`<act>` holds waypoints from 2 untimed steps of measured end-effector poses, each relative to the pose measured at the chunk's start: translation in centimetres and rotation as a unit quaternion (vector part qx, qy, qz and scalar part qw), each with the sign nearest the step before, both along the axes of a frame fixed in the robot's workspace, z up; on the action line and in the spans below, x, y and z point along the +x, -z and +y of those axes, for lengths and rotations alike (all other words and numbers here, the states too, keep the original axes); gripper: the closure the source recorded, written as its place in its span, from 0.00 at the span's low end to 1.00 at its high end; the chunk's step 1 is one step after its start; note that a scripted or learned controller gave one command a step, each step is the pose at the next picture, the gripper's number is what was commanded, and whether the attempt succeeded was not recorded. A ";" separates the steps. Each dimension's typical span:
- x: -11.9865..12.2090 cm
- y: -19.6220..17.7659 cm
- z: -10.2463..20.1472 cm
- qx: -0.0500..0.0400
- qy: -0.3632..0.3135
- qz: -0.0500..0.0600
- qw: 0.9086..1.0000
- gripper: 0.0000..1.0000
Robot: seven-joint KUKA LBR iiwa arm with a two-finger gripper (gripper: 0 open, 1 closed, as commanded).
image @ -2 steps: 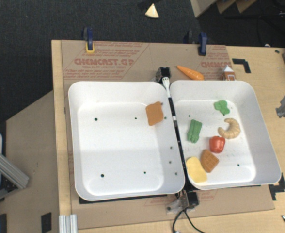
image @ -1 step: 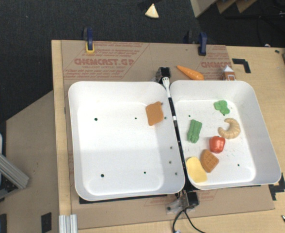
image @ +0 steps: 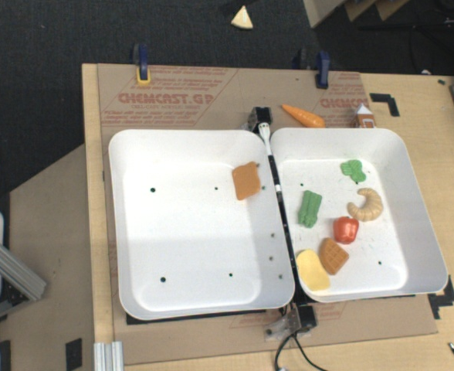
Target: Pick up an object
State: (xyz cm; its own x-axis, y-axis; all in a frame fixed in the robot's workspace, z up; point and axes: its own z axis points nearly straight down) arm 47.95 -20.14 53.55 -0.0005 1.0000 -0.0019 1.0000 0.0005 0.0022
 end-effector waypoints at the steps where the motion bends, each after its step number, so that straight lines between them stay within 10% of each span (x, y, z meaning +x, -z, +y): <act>1: 0.7 4.3 3.5 0.002 -0.002 0.003 1.000 0.00; 2: 0.7 2.9 3.3 -0.001 0.000 -0.002 1.000 1.00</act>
